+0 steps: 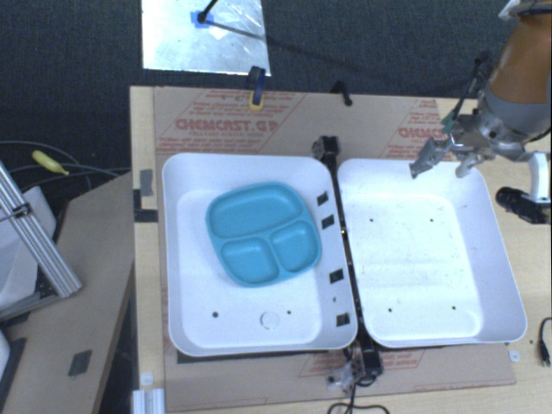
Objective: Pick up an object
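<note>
Left bin (194, 317): blue tray (263, 234); hand (446, 159) apart, maybe open.

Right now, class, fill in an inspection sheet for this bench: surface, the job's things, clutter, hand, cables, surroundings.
Surface: cardboard sheet with red print, bearing two white bins side by side.
Job's things: blue divided plate lying flat in the left bin.
Clutter: nothing seen in the right bin; a clip sits at the cardboard's far edge.
Hand: hand open, holding nothing, above the right bin's far edge.
Cables: black cables left of the bench.
Surroundings: dark carpet, shiny sheet, metal rail.
</note>
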### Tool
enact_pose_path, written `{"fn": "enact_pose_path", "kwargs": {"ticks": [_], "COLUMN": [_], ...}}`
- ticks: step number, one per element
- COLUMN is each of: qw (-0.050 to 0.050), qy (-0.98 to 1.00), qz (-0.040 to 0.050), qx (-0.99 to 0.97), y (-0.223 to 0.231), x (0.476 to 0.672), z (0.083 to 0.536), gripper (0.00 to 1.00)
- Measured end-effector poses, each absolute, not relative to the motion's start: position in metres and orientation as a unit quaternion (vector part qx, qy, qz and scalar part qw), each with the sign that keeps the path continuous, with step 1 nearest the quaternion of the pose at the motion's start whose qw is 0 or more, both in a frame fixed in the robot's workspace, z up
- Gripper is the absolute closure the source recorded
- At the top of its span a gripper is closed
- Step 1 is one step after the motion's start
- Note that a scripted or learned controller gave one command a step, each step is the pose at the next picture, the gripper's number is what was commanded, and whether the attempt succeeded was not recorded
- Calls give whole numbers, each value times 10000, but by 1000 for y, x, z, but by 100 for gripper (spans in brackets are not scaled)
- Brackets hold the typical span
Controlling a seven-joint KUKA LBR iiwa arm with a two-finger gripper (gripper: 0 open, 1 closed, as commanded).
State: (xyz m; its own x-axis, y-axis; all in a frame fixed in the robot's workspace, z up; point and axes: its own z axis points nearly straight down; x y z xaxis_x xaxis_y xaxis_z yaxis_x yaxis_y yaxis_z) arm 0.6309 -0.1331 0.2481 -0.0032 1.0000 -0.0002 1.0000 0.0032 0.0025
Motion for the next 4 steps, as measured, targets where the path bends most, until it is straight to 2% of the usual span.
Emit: {"fn": "enact_pose_path", "kwargs": {"ticks": [1, 2, 3, 4], "qw": [-18, 24, -13, 56], "qy": [7070, 7128, 7072, 7109], "qz": [-13, 53, -13, 70], "qx": [7072, 7013, 7070, 7033], "y": [-140, -30, -44, 16], "x": [585, 654, 626, 672], "z": [205, 241, 182, 294], "gripper": [0, 0, 0, 0]}}
